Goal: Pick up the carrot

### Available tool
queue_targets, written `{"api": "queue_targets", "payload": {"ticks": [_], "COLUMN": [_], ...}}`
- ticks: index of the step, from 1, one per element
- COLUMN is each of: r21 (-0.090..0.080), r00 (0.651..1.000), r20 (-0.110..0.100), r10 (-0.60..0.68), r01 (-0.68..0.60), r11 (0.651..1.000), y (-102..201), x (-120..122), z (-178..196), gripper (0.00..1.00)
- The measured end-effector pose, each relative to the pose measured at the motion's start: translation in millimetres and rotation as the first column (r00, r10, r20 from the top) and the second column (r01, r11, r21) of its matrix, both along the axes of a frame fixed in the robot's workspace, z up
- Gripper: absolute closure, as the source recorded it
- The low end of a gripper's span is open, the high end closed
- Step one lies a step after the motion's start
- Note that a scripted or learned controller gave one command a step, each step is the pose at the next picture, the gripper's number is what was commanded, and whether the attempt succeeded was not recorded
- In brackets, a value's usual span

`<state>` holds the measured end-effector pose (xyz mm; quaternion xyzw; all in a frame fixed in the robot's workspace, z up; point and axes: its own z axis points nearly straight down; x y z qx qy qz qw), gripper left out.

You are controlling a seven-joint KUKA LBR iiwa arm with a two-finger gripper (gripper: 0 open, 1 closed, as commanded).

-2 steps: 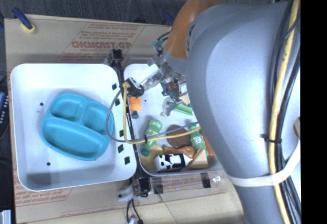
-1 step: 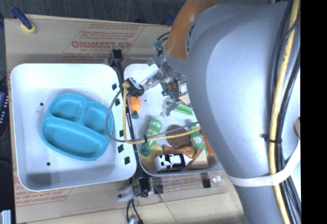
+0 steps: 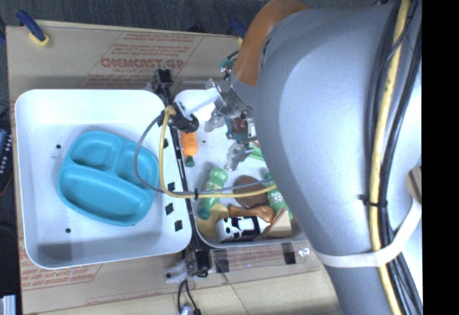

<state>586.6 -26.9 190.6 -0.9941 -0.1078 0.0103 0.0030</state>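
Observation:
The carrot [image 3: 188, 143] is a short orange piece with a green end. It lies in the right bin [image 3: 188, 100], close to that bin's left wall. My gripper [image 3: 224, 139] hangs over the same bin, just right of the carrot and apart from it. Its fingers [image 3: 214, 121] stand open with nothing between them. The big grey arm with its orange band hides most of the right bin.
A blue divided plate [image 3: 107, 176] lies in the left bin [image 3: 36, 163]. Toys crowd the right bin's front: a green bottle [image 3: 214, 179], a brown piece [image 3: 247, 184], a black and white item [image 3: 240, 227]. A yellow cable [image 3: 163, 156] loops over the divider.

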Motion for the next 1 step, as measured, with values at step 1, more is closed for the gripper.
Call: {"api": "queue_targets", "payload": {"ticks": [1], "r21": [-0.001], "r00": [1.000], "r20": [0.007], "r10": [-0.002], "r01": [0.002], "r11": [1.000], "y": [1.6], "x": [-64.7], "z": [-0.1], "gripper": [0.00]}}
